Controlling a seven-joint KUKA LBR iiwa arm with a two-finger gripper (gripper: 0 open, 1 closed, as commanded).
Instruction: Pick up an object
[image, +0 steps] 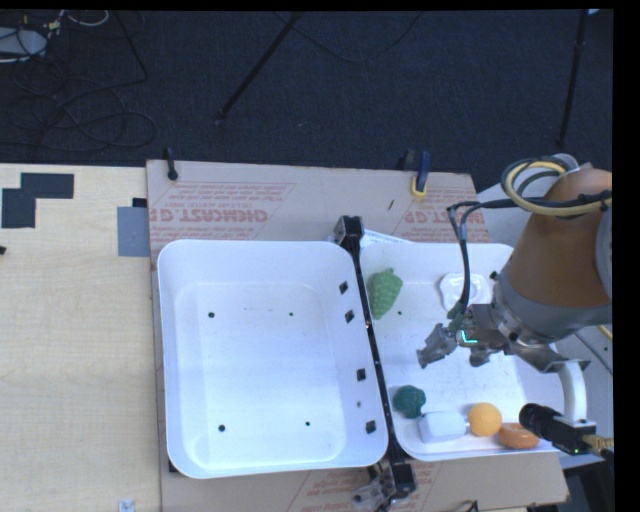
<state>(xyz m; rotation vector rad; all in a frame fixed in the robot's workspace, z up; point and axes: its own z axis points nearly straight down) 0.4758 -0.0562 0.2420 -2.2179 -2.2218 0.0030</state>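
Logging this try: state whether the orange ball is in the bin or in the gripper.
In the bin. The orange ball rests on the right bin's floor near its front wall, apart from the gripper, which hangs above it.

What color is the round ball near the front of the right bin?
The ball is orange-yellow, seen in the camera view, beside a white block.

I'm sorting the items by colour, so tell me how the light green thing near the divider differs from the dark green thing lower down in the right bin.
The light green object is pale, larger and elongated; the dark green object is deep teal-green, smaller and rounder. The light one lies alone at the bin's far end, while the dark one sits at the near end beside a white piece. Both lie in the right bin near the divider.
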